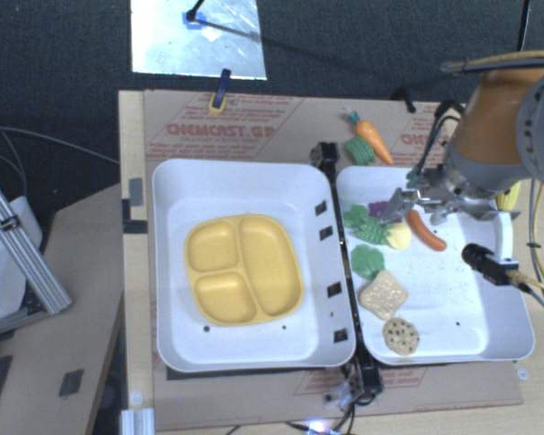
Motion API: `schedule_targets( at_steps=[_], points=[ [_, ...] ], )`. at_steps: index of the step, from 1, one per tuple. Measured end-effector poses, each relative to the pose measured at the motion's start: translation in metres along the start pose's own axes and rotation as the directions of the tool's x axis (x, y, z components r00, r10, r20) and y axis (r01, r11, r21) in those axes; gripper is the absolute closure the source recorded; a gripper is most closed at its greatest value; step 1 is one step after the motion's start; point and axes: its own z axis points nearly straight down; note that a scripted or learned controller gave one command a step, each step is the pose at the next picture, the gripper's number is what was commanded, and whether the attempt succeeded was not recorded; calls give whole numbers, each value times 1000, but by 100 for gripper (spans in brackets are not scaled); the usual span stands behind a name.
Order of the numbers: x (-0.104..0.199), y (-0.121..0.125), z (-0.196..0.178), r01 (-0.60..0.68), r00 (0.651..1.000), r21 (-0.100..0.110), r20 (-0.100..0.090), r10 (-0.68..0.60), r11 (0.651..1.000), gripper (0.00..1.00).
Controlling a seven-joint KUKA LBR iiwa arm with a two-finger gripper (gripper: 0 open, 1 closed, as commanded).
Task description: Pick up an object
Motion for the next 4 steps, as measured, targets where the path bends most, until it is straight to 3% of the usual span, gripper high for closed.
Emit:
schedule_targets(
  at_steps=[1,2,3,4],
  points=[
    [-38,-110,78,-10,1000,15,-2,10,1000,0],
    [13,-101,-53,7,1000,-13,0,-7,1000,0],
    [7,-102,-151,2,1000,-13,2,-2,1000,0],
    [66,-69,-345,7,1000,-21,0,-7,1000,0]
  ],
)
